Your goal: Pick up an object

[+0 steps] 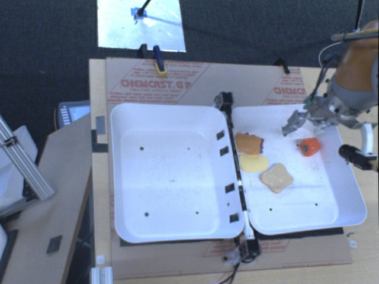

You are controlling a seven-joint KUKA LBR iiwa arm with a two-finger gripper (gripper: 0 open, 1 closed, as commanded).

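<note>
The right white bin point(331, 215) holds a few small things. A red-orange piece point(308, 147) lies toward its far right. Near the divider sit an orange-brown piece point(249, 142), a flat yellow disc point(253, 163) and a beige bread-like piece point(276, 177). My gripper point(305, 128) hangs over the far part of this bin, just above and beyond the red-orange piece, reaching in from the right. It is open, one finger point(292, 125) splayed to the left, with nothing between the fingers.
The left white bin point(118, 158) adjoins the right one along a central divider with black clips point(228, 152). Both rest on a cardboard sheet point(177, 81). A black part of the arm point(355, 154) juts over the right bin's right rim.
</note>
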